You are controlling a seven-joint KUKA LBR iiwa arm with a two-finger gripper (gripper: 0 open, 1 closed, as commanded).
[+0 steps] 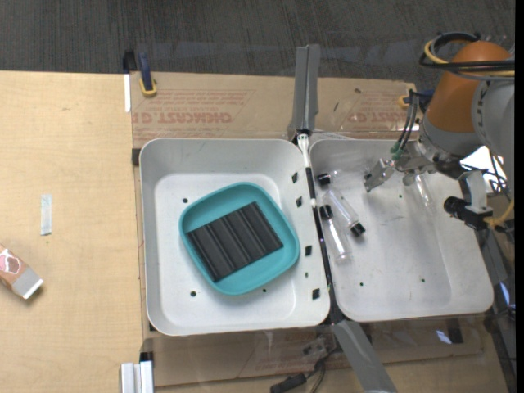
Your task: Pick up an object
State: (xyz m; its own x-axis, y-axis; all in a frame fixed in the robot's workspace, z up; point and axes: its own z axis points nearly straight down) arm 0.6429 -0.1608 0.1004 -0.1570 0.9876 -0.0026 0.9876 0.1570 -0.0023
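A: Where is the arm (pixel 471 97)?

B: It reaches in from the right, over the far right part of the right bin (pixel 426 301). Its jaws (pixel 378 175) hang above the far half of that bin; I cannot tell whether they are wide or narrow, and nothing shows between them.

A: What lies in that bin to be picked up?

B: Clear tubes with black caps. One clear tube (pixel 346 214) lies just left of the bin's middle, slanting near and to the right. Another tube (pixel 334 236) lies beside the left wall. A small black cap (pixel 324 177) sits at the far left corner.

A: And the left bin (pixel 155 219)?

B: A teal tray (pixel 239 237) lies in its middle, turned at a slant, with a dark ribbed block (pixel 235 239) inside it.

A: Anything on the tabletop (pixel 65 178)?

B: A small packet (pixel 18 274) at the left edge, and a pale strip (pixel 46 215) just beyond it.
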